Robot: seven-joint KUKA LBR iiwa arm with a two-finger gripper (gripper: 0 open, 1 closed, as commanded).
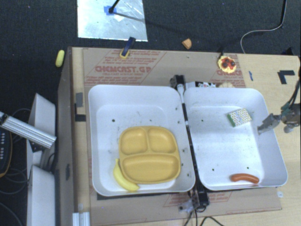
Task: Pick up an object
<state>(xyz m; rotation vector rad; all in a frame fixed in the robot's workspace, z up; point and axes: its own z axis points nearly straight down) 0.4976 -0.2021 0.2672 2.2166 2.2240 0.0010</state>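
In the right bin [221,145] lie a green and white patterned block [239,117] near the far right corner and an orange sausage [244,178] by the front wall. The left bin [108,102] holds a yellow divided plate [149,154] with a yellow banana [123,178] against its front left side. My gripper [269,123] reaches in low over the right bin's right rim, a short way right of the patterned block and apart from it. Nothing shows in its grip.
A red and yellow toy [227,63] rests on the cardboard behind the right bin. A blue and yellow clip [127,47] sits at the bench's back edge. On the floor are a small orange piece [187,43] and a yellow object [59,58].
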